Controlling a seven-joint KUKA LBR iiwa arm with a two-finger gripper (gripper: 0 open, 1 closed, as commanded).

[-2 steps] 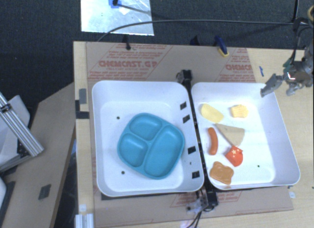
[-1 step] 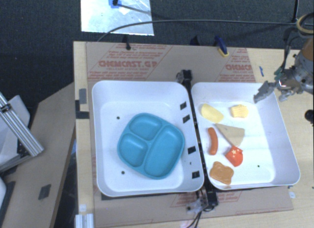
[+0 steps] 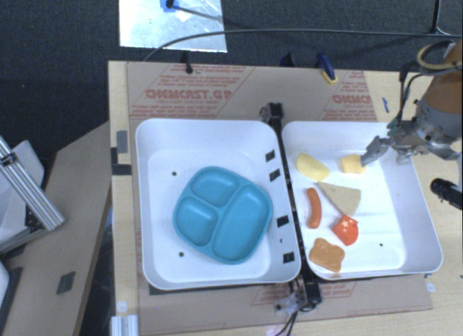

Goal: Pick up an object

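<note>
Reaching in from the right, the grey arm (image 3: pixel 438 114) brings its gripper (image 3: pixel 373 150) low over the upper right part of the right-hand white bin (image 3: pixel 416 211). Its tip sits just beside a small yellow cheese-like cube (image 3: pixel 352 164), on the cube's right side; whether it touches the cube cannot be told, and how far the gripper is spread cannot be told either, since the tip is small and blurred. Nothing is visibly held.

Near the cube, to its left, lies a pale yellow rounded toy food piece (image 3: pixel 312 166). Below these rest a tan wedge (image 3: pixel 343 197), a reddish-orange sausage (image 3: pixel 314 207) lying roughly upright along the bin's left side, a red strawberry-like piece (image 3: pixel 346 230) and an orange-brown bread-like piece (image 3: pixel 326 255) near the bin's front edge.

The left-hand white bin (image 3: pixel 163 153) holds a blue divided plate (image 3: pixel 222 214) with three compartments, lying flat. Both bins sit on a cardboard sheet (image 3: pixel 210 92) on the bench.
</note>
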